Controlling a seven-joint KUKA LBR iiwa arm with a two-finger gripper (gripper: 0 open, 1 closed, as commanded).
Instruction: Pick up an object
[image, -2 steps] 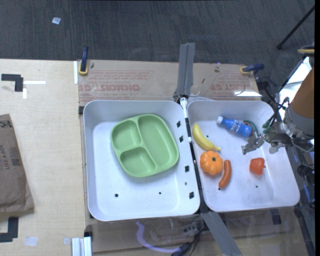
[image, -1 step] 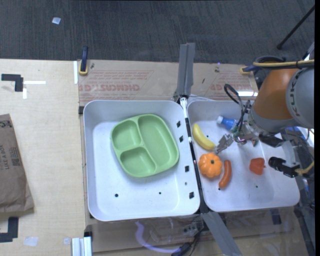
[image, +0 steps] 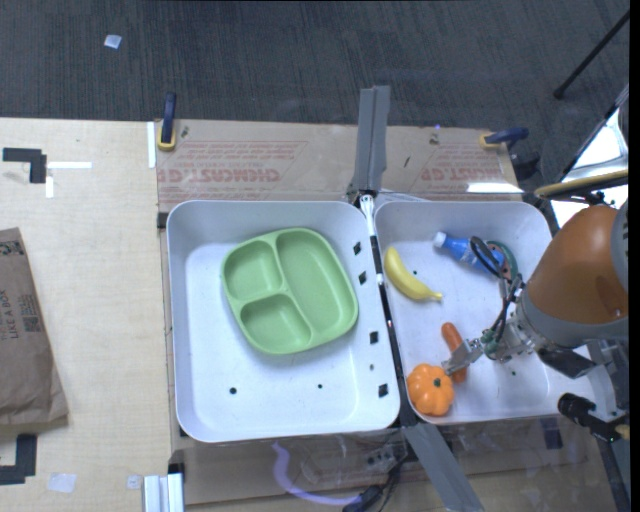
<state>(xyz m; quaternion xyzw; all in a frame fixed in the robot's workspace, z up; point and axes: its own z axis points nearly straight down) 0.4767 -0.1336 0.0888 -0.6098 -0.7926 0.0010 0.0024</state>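
- gripper (image: 462, 357) low in the right bin (image: 530, 215), jaws pinched on the carrot (image: 453, 340)
- pumpkin (image: 431, 389) just below the carrot
- banana (image: 408, 276) and blue bottle (image: 462, 249) further up
- green plate (image: 289, 290) in the left bin (image: 190, 330)

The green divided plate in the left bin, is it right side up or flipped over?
Right side up. The green divided plate lies flat in the left bin, its three compartments facing up with nothing in them.
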